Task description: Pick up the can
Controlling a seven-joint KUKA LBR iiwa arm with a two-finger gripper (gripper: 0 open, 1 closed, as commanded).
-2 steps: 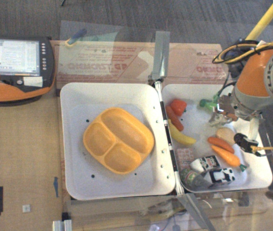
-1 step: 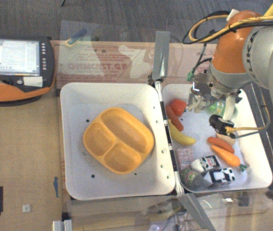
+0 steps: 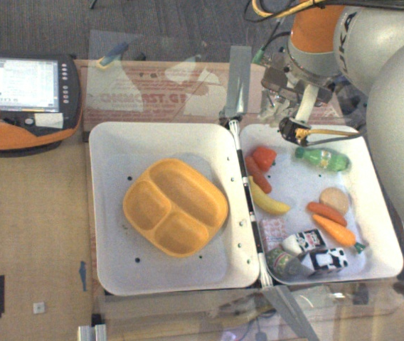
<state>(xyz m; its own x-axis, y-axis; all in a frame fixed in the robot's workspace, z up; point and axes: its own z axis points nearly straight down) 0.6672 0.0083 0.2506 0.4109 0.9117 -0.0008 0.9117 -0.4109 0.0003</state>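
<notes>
A: Underneath and around?
B: Brown bench, with black tape marks at the lower left. Beyond it, dark grey carpeted floor. At the left edge, an orange and grey pendant with a lit screen. Behind the bins, red-printed cardboard under a clear sheet.
A: Bins?
B: Two, white and shallow, side by side: left bin and right bin.
A: In the left one?
B: One yellow tray, split into three compartments.
A: In the right one?
B: One can, in the lower left corner as seen, just beside a carton. Two black-and-white cartons. Two carrots. One banana, one red pepper, one green bottle, one round beige lump, one pink-patterned packet.
A: And the robot?
B: One grey arm with an orange band, in from the right. One gripper, over the far left part of the right bin, near the pepper, well apart from the can. Released or clenched: cannot tell.
</notes>
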